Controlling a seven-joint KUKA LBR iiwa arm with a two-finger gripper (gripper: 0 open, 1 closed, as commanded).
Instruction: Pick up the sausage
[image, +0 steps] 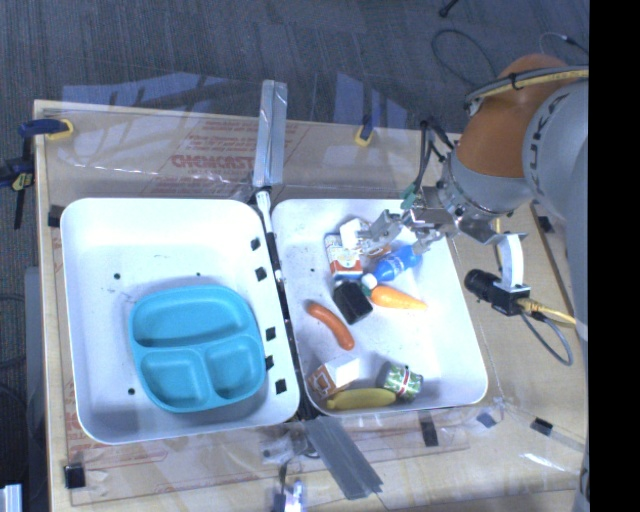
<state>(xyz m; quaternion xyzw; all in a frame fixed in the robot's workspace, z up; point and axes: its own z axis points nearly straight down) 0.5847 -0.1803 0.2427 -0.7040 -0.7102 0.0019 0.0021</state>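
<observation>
**Ana:** Sausage (330, 325) lies in the right bin (462, 330), left of centre, on bare floor and slanting from far-left to near-right. The black block (352, 300) sits just beside its far end.

**Ben:** And the claw (383, 229)?

**Ana:** It hovers over the far clutter, above the blue bottle (393, 266) and the carton (345, 255). I cannot tell whether it is parted or closed.

**Ben:** So how should it go in?

**Ana:** I'd move it nearer and left, turn it to straddle the sausage across its narrow width, and descend at its middle, away from the block and the carrot (397, 297).
</observation>
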